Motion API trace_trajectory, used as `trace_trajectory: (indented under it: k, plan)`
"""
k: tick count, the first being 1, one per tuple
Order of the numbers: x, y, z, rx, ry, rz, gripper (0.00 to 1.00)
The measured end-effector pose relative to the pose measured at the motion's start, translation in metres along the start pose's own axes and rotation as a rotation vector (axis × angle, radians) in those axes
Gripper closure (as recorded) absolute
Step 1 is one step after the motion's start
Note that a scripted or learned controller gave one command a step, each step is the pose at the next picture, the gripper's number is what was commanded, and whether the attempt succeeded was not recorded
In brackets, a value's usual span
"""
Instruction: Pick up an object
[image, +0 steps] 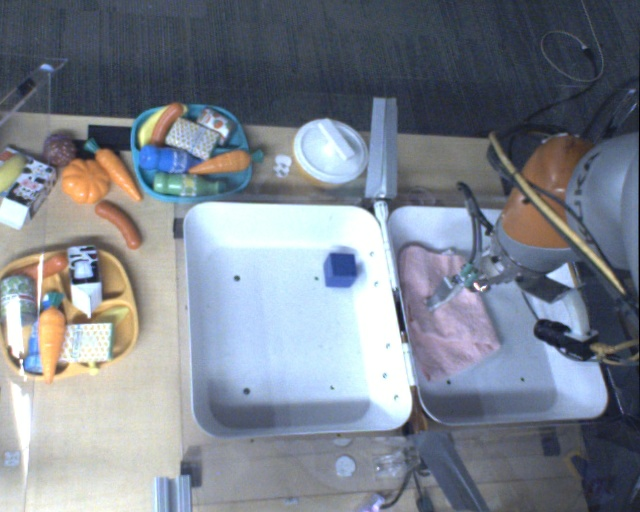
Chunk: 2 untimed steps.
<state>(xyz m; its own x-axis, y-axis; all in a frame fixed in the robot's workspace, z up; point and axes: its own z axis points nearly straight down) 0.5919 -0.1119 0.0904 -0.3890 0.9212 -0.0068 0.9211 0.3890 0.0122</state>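
You see pale wooden tabletop (290, 480) against dark carpet. Small blue cube (341, 268) sits in left white bin (220, 330). End effector (455, 284) over crumpled pink cloth (450, 320) in right white bin (540, 385); can't tell its state.

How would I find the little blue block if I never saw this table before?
Look at the two white bins side by side and choose the left bin. Inside it, toward the back right corner, sits the blue block. It is a small dark blue cube, while the right bin holds a floppy pink cloth.
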Motion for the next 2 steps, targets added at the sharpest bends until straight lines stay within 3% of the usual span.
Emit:
trace_trajectory:
  k: [1,2]
  plan:
    - [0.0,0.003,-0.012,-0.006,-0.002,-0.002,1.0]
    - [-0.012,0.041,-0.086,0.008,0.003,0.129,1.0]
